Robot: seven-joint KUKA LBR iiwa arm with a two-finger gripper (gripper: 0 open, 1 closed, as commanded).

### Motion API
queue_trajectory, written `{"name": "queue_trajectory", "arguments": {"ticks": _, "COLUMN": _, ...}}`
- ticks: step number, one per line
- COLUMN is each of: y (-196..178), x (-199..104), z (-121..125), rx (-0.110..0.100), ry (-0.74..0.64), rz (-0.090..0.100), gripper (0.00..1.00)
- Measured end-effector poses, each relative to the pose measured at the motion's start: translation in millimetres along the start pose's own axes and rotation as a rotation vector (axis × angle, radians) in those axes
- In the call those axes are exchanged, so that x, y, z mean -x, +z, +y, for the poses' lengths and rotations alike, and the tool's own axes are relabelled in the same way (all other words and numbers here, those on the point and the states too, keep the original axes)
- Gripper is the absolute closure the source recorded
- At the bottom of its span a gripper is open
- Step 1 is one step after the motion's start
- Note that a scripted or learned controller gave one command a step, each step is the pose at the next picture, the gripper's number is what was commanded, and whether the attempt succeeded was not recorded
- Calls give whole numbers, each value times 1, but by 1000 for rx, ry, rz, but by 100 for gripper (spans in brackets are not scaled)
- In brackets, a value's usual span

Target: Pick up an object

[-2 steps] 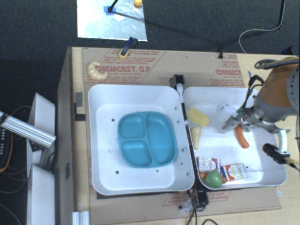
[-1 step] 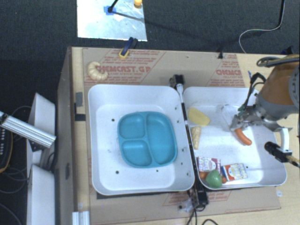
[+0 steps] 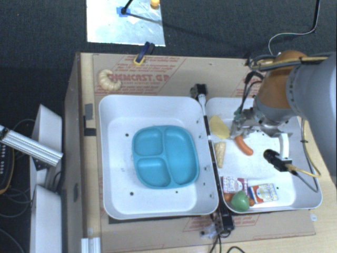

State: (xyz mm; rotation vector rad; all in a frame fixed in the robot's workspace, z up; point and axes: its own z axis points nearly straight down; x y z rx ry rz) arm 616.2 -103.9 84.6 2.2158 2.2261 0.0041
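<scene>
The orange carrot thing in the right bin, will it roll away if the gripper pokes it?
Probably a little. The carrot looks long and rounded, so a sideways nudge might roll it. It seems smooth, maybe slippery. It lies on the flat floor of the right bin, with open space around it.

Blue divided plate (image 3: 165,156); two white bins (image 3: 118,141); orange carrot (image 3: 244,145); green ball (image 3: 240,201); pale yellow wedge (image 3: 219,126); red-and-white cartons (image 3: 261,192); grey arm (image 3: 310,88) with orange band (image 3: 275,88).

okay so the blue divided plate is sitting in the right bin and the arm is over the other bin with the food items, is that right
Not quite. The camera view shows the blue divided plate in the left bin, not the right one. The rest holds: the arm's gripper is over the right bin, where the orange carrot and other food items lie.
</scene>
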Motion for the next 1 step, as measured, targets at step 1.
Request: {"name": "queue_trajectory", "arguments": {"ticks": 1, "y": -131, "x": -63, "z": -27, "rx": 3, "ry": 0, "rz": -1, "gripper": 100}}
